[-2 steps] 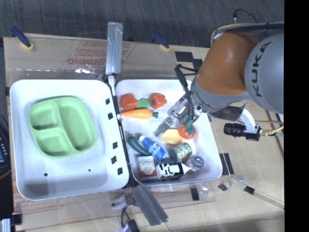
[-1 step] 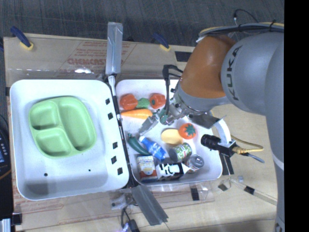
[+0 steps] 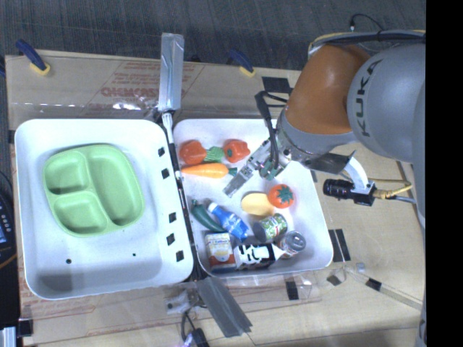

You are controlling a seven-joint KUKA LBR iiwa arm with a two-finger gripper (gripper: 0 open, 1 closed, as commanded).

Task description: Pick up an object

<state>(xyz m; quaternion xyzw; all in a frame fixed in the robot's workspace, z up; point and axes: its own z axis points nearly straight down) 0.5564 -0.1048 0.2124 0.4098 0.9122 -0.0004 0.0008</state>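
Note:
My gripper [image 3: 241, 176] hangs over the middle of the right bin [image 3: 315, 194], its metal fingers pointing down and to the left, spread apart with nothing between them. Just left of the fingertips lie an orange carrot [image 3: 205, 170], a red pepper [image 3: 191, 151] and a second red pepper [image 3: 236, 150] with a green piece [image 3: 215, 153] between them. Below the fingers sit a yellow lemon [image 3: 255, 204] and a red tomato [image 3: 281, 195].
At the front of the right bin lie a blue bottle [image 3: 226, 219], a green can [image 3: 273, 228], a small jar [image 3: 219, 249] and a black-and-white pack [image 3: 255, 254]. The left bin [image 3: 43, 266] holds a green divided tray [image 3: 92, 187]. A metal divider [image 3: 171, 71] rises between the bins.

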